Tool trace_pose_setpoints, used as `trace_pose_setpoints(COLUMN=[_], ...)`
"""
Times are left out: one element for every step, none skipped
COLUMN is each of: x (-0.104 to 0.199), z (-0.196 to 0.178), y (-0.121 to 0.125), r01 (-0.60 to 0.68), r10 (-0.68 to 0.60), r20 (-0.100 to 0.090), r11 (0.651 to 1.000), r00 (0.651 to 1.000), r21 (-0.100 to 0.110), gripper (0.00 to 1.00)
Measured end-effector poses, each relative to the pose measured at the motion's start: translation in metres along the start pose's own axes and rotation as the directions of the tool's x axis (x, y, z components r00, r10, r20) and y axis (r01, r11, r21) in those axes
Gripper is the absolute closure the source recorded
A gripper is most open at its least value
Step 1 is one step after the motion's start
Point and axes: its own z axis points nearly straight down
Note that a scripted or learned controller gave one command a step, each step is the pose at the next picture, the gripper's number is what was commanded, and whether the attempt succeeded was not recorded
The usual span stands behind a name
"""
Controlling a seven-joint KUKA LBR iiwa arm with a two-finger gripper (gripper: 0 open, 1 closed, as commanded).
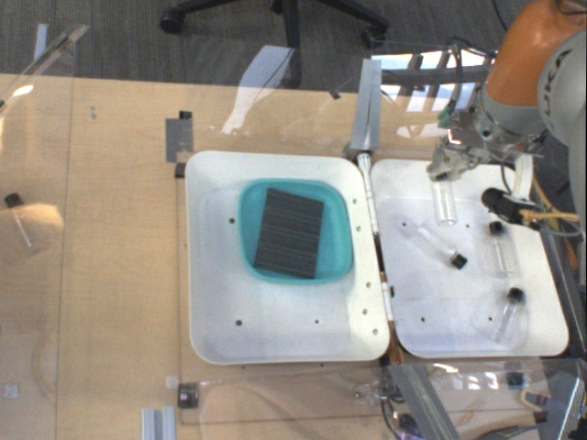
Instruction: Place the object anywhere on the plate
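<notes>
On the left bin's (211, 328) floor sits a teal plate (341, 246) carrying a dark ribbed rectangular object (290, 233). Over the right bin's (404, 333) far edge hangs the grey arm's gripper (444, 167), near several clear vials (445, 204). Whether its jaws are wide or narrow cannot be told.

A teal plate (341, 246), square with rounded corners, lies flat left of the frame's centre. On it rests a dark grey ribbed rectangular object (290, 233), lying flat and turned slightly off the plate's edges (its long side runs roughly top to bottom), covering the plate's middle and staying inside the rim.
</notes>
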Motion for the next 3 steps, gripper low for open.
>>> trace_pose_setpoints(x=[0.026,0.127,0.127], z=[0.017,-0.046,-0.046], y=[-0.084,-0.068,-0.068], r01=[0.06,0.259,0.258], r10=[-0.06,-0.259,-0.258], r20=[-0.002,-0.003,-0.003], r11=[0.998,0.966,0.966], r00=[0.998,0.966,0.966], r21=[0.003,-0.002,-0.002], gripper=[1.0,1.0,0.0])
